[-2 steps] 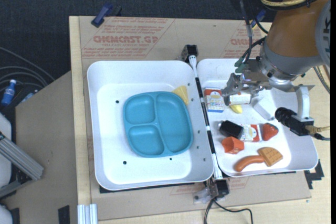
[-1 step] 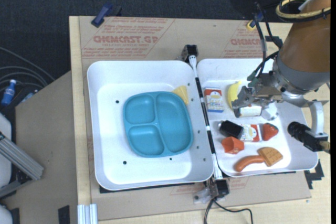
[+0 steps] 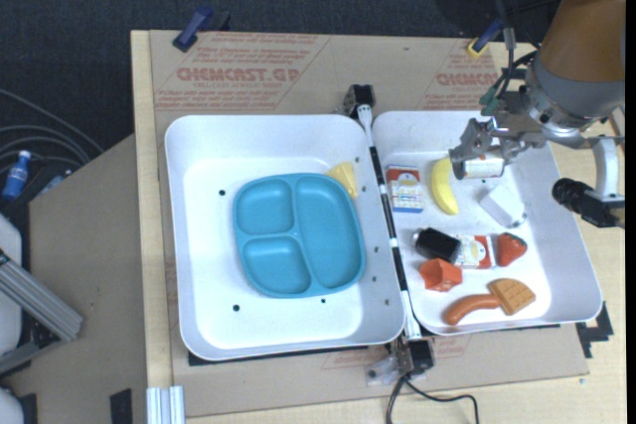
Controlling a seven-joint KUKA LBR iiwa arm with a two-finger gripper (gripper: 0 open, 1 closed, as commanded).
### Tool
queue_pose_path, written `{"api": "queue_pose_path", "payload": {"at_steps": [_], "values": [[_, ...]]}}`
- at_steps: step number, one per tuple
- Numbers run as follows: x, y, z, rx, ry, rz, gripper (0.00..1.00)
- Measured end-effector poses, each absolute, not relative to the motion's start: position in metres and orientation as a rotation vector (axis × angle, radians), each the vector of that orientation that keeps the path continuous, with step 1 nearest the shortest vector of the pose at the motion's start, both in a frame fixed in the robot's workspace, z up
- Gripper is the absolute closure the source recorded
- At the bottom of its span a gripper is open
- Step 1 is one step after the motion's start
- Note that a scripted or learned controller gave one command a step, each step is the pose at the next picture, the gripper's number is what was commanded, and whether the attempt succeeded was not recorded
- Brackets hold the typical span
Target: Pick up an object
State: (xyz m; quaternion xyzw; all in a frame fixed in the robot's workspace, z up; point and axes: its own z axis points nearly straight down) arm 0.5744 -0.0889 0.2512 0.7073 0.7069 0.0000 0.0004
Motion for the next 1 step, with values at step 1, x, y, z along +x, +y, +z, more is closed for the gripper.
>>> {"api": "queue_pose_path", "payload": {"at_steps": [1], "values": [[0.5338,-0.0617,0.2558,2.222,2.224,-0.002,1.00]]}}
